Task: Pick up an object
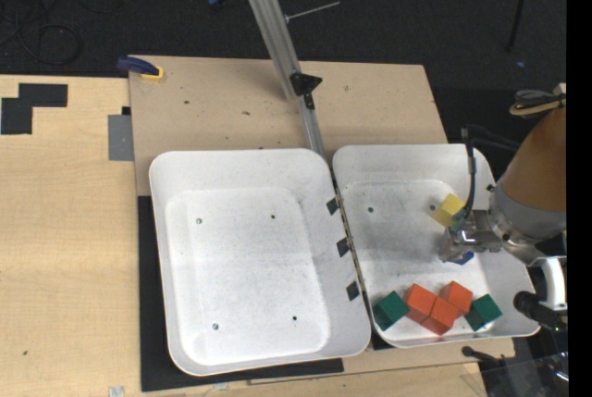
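Note:
My gripper point(460, 245) is low in the right bin point(398, 173), near its right wall. A yellow block point(450, 208) lies just above and left of it, close to the gripper. A small blue piece point(468, 238) shows right at the gripper, mostly hidden by it. Along the bin's front edge sit three orange blocks point(438, 304) in a cluster, with one green block point(390, 308) to their left and another green block point(483, 312) to their right.
The left bin point(185, 173) lies beside the right one, joined by black clips point(340, 246). An aluminium rail point(277, 34) slants up from the bins' shared back edge. The arm's orange band point(541, 164) fills the right side.

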### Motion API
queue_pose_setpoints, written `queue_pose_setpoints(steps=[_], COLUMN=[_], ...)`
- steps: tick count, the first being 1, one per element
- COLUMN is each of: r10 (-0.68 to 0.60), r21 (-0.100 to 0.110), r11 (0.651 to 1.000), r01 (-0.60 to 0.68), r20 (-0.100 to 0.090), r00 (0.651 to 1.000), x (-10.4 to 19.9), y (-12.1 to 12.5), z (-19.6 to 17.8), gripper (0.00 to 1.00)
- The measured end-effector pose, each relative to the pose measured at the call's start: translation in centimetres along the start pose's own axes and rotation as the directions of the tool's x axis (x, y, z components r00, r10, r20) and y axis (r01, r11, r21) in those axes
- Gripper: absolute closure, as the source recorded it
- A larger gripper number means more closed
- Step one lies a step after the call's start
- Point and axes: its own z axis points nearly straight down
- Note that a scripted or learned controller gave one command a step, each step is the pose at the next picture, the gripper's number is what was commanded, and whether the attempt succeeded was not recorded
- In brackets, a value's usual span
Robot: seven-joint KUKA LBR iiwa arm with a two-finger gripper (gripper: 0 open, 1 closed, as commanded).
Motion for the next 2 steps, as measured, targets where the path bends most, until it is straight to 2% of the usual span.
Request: queue_pose_setpoints(steps=[2], r10=[-0.013], r21=[-0.002], r11=[1.0], r01=[0.013], r20=[0.001], r00=[1.0], x=[-0.3], y=[2.1], z=[-10.2], gripper=[1.0])
